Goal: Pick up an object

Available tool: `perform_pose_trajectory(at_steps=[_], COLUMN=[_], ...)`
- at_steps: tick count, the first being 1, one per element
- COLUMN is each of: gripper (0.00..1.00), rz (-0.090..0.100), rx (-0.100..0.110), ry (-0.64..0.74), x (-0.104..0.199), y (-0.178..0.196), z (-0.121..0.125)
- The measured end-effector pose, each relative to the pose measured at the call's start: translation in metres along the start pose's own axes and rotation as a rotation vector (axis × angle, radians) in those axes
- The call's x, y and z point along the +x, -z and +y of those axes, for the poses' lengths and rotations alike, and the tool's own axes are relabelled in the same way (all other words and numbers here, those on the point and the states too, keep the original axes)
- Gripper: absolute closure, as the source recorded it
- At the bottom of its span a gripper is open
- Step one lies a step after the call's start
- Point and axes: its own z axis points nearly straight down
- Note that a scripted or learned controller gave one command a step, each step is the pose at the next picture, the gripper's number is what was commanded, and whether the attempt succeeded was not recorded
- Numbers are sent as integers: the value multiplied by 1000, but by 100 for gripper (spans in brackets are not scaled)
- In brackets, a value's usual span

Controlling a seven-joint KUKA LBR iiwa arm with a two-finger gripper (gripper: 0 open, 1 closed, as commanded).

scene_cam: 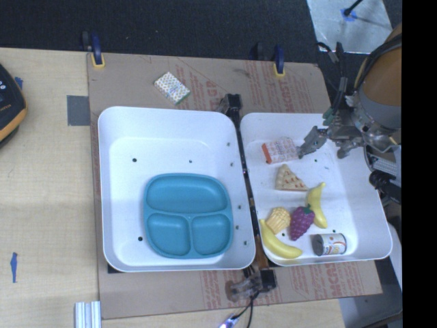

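The right bin (369,203) holds several toy foods. A red and white packet (280,149) lies at its upper left, with a pizza wedge (291,179) just below it. Further down are a small banana (316,203), purple grapes (301,222), a yellow corn piece (277,219), a larger banana (278,244) and a small can (329,244) lying on its side. My gripper (326,147) hovers over the bin's upper part, just right of the packet, open with nothing between its fingers.
The left bin (123,149) holds a blue three-compartment tray (187,214). A patterned card (171,87) lies on the bench behind it. A yellow and black device (7,108) sits at the far left edge. Clamps stand along the back of the board.
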Motion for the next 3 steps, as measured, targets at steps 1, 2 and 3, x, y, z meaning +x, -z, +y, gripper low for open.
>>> perform_pose_trajectory(at_steps=[1,2,3], gripper=[0,0,100], rz=[0,-2,-2], rx=[2,-10,-5], ry=[-1,-1,4], x=[-30,-3,-3], y=[-119,-142,-133], z=[-33,-84,-85])
